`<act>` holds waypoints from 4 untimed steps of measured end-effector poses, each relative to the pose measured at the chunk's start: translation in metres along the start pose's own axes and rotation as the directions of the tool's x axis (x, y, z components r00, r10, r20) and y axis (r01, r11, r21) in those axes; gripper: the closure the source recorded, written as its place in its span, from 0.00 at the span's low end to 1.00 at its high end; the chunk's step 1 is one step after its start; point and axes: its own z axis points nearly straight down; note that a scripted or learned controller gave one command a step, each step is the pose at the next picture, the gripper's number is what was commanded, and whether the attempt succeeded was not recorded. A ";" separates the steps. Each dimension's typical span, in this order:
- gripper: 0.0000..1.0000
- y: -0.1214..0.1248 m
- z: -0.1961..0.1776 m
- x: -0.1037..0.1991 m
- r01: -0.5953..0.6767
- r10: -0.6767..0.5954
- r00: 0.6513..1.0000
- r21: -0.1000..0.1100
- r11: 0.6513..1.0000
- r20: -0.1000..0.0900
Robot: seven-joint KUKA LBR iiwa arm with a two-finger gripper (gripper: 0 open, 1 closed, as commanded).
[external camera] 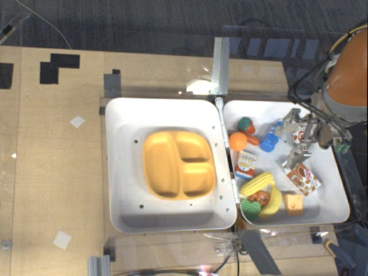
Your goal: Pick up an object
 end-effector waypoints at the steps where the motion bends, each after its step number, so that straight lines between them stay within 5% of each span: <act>1: 0.00 0.001 -0.092 -0.024 0.174 -0.174 0.985 0.003 0.985 0.009; 2: 0.00 0.008 -0.050 -0.044 0.597 -0.597 0.803 -0.001 0.803 0.002; 3: 0.00 0.015 0.140 -0.071 0.451 -0.451 0.892 -0.009 0.892 -0.009; 4: 0.00 0.014 0.133 -0.074 0.451 -0.451 0.892 -0.001 0.892 0.002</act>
